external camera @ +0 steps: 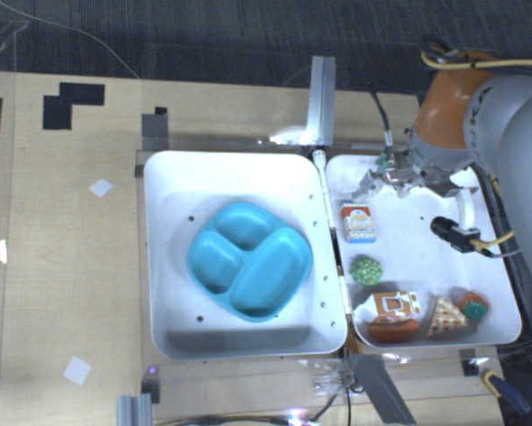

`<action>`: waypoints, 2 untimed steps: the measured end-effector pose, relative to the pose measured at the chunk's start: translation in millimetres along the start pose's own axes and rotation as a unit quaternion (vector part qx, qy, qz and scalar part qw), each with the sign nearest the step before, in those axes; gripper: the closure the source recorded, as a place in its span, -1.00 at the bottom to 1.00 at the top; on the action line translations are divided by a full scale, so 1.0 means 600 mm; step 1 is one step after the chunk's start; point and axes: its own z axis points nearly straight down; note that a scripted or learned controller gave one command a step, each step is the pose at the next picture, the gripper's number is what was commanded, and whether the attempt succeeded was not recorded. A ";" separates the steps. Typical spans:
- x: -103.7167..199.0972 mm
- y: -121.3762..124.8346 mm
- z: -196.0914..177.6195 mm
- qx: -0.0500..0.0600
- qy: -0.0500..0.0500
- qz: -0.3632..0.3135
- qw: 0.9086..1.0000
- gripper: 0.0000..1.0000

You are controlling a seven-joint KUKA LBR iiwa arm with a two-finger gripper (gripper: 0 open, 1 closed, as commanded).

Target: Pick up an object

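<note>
Hand (385, 174) poised over the far end of the right bin (501, 331), at the tip of the grey arm (505, 131) entering from the right below its orange band (448, 105); grip state not discernible at this size, nothing visibly held.

Candidate objects gathered in the right bin, all apart from the hand:
- small red-and-white carton (358, 222), nearest the hand, lying flat beside the bin's left wall;
- green bumpy ball (367, 270), just nearer the camera than the carton;
- orange-and-white packet (392, 313), against the near wall;
- wedge-shaped piece, pizza-like (445, 316), just right of the packet;
- small red-and-green item, perhaps a strawberry (475, 306), in the near right corner.

Left bin (159, 327) occupied by a blue three-compartment tray (250, 260), set near its middle — probably a receptacle rather than a pick target.

Black cable fitting (455, 233) hanging off the arm above the bin floor, clear of the objects.

Judged stage: approach only, no object lifted. Carton likeliest first target by nearness — flat and close to the wall, so little room for a finger on that side. Both bins seated side by side on the wooden counter (61, 238).
</note>
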 end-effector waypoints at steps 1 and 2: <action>0.047 -0.115 -0.028 0.011 0.004 0.001 1.000 -1.00; 0.060 -0.225 -0.005 -0.004 0.001 -0.082 0.997 -1.00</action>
